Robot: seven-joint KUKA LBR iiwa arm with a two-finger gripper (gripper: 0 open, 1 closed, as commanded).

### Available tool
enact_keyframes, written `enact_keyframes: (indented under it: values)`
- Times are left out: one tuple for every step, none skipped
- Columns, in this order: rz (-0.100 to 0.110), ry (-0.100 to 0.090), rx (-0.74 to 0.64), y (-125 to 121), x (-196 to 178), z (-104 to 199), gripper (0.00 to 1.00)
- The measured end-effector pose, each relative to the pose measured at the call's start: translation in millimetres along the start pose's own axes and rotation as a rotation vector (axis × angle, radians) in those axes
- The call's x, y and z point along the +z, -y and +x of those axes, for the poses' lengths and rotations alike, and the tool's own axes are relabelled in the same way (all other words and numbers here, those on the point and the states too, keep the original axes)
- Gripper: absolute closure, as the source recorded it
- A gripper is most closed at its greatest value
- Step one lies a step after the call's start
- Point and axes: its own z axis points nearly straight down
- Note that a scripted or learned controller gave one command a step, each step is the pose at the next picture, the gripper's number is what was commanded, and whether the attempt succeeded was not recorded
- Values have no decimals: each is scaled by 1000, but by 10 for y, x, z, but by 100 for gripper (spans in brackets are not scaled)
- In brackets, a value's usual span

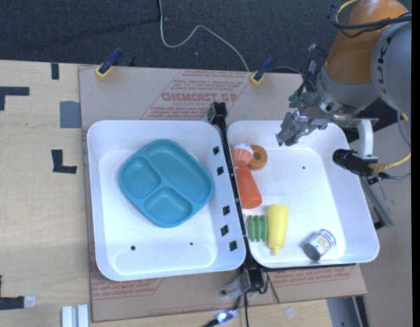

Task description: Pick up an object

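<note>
The right bin (343,182) holds an orange carrot-like toy (247,186) with a pale ruffled top, a brown ring (258,157) beside it, a green ridged piece (256,227), a yellow bottle-shaped toy (277,227) and a small silver can (320,243) at the front right. My gripper (290,132) hangs above the bin's back edge, right of the ring and apart from every object. Nothing shows between its dark fingers.
The left bin (108,182) carries a blue divided plate (166,181). A black divider with clips (225,182) runs between the bins. Yellow and blue clamps (109,61) hold the cardboard base at the back. A cable (196,33) loops behind the bins.
</note>
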Motion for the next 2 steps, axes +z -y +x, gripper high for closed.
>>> enact_keyframes:
  values:
    - [0, 1, 0, -10, 39, 471, 100]
    - [0, 1, -1, -11, 62, 1058, 100]
